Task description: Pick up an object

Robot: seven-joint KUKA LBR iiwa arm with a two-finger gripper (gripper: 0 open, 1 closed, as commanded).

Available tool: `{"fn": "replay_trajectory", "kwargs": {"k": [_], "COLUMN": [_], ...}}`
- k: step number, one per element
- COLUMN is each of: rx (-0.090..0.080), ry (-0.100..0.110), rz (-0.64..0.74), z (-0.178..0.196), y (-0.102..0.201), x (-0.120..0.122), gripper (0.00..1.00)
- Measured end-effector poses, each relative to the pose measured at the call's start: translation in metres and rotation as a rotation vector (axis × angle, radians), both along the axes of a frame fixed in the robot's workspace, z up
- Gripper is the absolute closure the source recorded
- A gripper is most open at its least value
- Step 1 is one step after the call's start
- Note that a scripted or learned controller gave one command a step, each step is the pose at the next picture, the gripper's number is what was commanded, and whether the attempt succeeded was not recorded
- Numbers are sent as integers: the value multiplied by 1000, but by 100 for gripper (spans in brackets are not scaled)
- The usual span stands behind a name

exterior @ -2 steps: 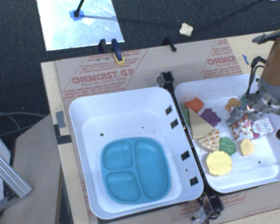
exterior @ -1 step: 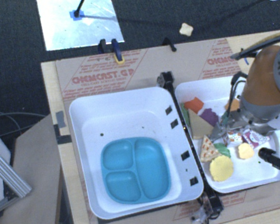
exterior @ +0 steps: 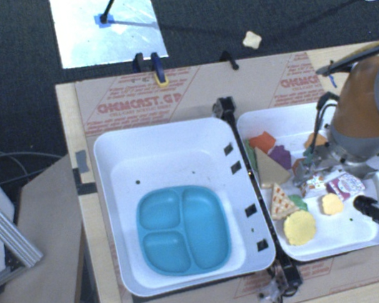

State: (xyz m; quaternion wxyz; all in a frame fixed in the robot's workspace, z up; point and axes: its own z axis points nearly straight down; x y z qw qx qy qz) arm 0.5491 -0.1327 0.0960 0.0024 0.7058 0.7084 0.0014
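Camera view, for you: gripper (exterior: 309, 171) low in right bin (exterior: 282, 118) amid toy food, reaching for a pick; jaw state indiscernible. Blue tray (exterior: 184, 229) sits left.

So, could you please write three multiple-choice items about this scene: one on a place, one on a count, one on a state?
1. Where does the blue divided plastic tray lie?
A. in the left white bin
B. in the right white bin
C. on the dark floor

2. How many compartments does this tray have?
A. two
B. three
C. five

3. Where is the gripper of the grey arm with the orange band?
A. above the tray
B. outside both bins
C. low among the small objects in the right bin

Answers: 1 A, the tray fills the left bin's floor; 2 B, two small sections and one long; 3 C, it is beside the yellow round piece and its neighbours.
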Motion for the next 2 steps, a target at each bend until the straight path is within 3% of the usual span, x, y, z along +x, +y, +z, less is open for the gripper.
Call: {"fn": "replay_trajectory", "kwargs": {"k": [1,2], "rx": [1,4], "ry": [-10,5], "rz": [9,7], "z": [95,109], "y": [58,126], "x": [76,40], "gripper": [100,100]}}
